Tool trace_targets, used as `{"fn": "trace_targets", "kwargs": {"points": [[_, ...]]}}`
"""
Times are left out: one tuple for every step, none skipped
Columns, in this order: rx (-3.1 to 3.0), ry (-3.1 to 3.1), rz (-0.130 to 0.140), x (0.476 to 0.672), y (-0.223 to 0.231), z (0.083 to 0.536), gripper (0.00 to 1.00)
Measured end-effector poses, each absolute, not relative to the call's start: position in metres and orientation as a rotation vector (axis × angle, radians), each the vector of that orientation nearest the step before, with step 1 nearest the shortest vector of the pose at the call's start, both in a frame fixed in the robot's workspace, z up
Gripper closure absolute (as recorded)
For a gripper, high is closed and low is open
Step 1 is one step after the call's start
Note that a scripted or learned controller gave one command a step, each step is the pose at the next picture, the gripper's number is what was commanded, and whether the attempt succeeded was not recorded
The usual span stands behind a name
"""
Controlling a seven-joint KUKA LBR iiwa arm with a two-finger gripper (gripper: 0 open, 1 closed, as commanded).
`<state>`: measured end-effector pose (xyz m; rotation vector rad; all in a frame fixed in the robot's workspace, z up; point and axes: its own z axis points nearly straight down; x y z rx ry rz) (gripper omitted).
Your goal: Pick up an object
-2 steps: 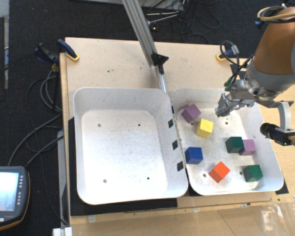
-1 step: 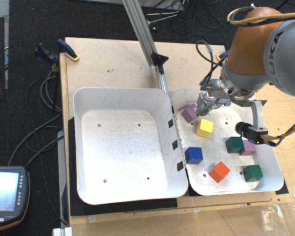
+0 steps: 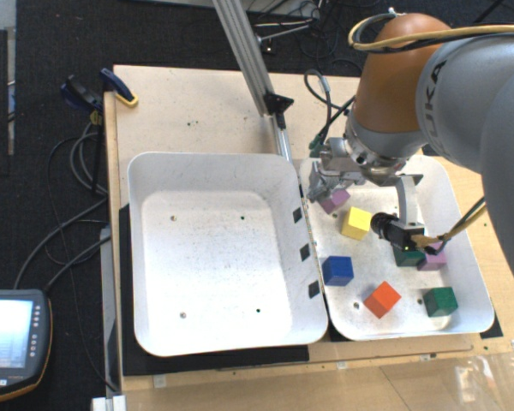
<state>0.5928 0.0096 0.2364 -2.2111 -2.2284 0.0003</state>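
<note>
1. The end effector (image 3: 336, 178) hangs low in the right white bin (image 3: 463, 221), by its left wall; its grip state cannot be told.
2. A small mauve block (image 3: 333, 200) sits just beneath it.
3. A yellow cube (image 3: 357, 223), blue cube (image 3: 337, 270) and orange cube (image 3: 382, 299) lie near, with open floor between.

Grey arm (image 3: 475, 84), orange band (image 3: 394, 67)

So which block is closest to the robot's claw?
The light purple block, right under the gripper at the right bin's upper left. The yellow, blue and orange blocks lie farther away.
</note>
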Motion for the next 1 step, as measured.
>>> {"fn": "trace_targets", "kwargs": {"points": [[-2.213, -2.231, -0.005, 0.6089, 0.0599, 0.2461, 1.0]]}}
